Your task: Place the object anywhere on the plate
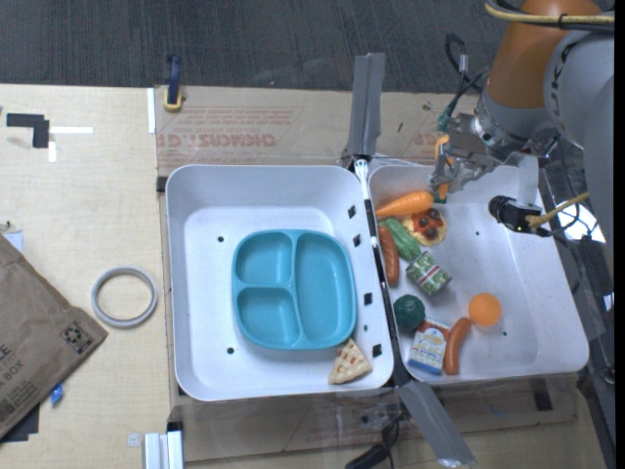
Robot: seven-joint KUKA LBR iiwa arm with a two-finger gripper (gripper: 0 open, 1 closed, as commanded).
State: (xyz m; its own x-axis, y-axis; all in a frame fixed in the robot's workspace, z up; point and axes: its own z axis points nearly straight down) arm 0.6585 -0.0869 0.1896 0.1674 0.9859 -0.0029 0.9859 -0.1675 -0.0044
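Observation:
A teal divided plate (295, 288) lies in the middle of the left bin (195, 213), with nothing on it. A toy pizza slice (350, 364) rests just off the plate's near right corner. My gripper (442, 182) hangs over the far left part of the right bin (547, 291), just above the orange carrot (404, 204) and a small round tart (428, 226). I see nothing held in it. Below those lie a green cucumber (401, 237), a brown sausage (391, 257) and a small can (429, 276).
Nearer the front of the right bin are a dark green ball (409, 311), an orange fruit (484, 310), a red hot dog (455, 345) and a small carton (428, 350). A tape ring (124, 295) and a cardboard box (34, 335) lie on the bench at left.

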